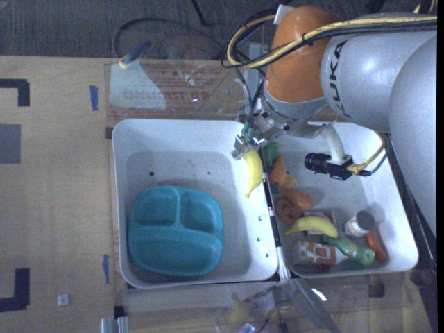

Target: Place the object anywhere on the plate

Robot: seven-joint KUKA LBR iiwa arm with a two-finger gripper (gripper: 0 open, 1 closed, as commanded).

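A yellow banana (253,173) hangs upright over the right side of the left bin (139,144), close to the divider between the bins. Its top end sits between the fingers of my gripper (244,144), which is shut on it. The arm reaches in from the upper right, with its orange band above the wrist. The teal divided plate (177,231) lies on the floor of the left bin, to the lower left of the banana and apart from it.
The right bin (388,186) holds several toy foods: a second banana (312,225), an orange piece (297,200), a green piece (350,250), a small box (316,253) and a can (361,222). A black module (326,164) juts from the wrist above them.
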